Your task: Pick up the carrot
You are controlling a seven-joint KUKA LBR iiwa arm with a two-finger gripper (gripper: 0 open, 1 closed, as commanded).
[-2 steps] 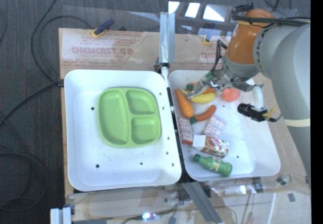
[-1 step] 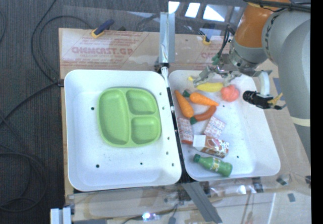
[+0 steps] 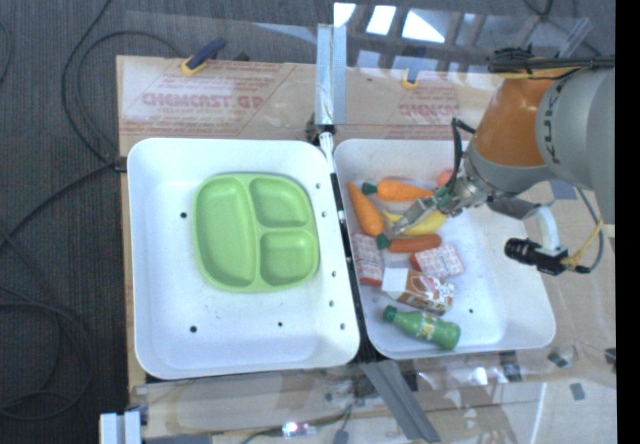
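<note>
Over the right bin [image 3: 520,317], the gripper [image 3: 418,220] is seen lowered among a pile of toy food, reached in from three o'clock by the grey arm [image 3: 585,122] with its orange band [image 3: 512,127]. Whether anything is clasped, or how far the hand is spread, cannot be told from this height; its tip is lost against a yellow item [image 3: 432,223] beneath it. Two carrots are shown at the bin's ten o'clock corner: one carrot [image 3: 364,209] is laid slantwise along the left wall, and a second carrot [image 3: 400,190] is laid nearly level just above the gripper, at its twelve o'clock. A thin red piece [image 3: 412,244] is seen at the gripper's six o'clock, with red-and-white packets [image 3: 425,277] below it and a green bottle [image 3: 424,325] on its side toward six o'clock of the bin. The left bin [image 3: 160,332] is occupied by a green divided plate [image 3: 257,232], set near its centre.
</note>
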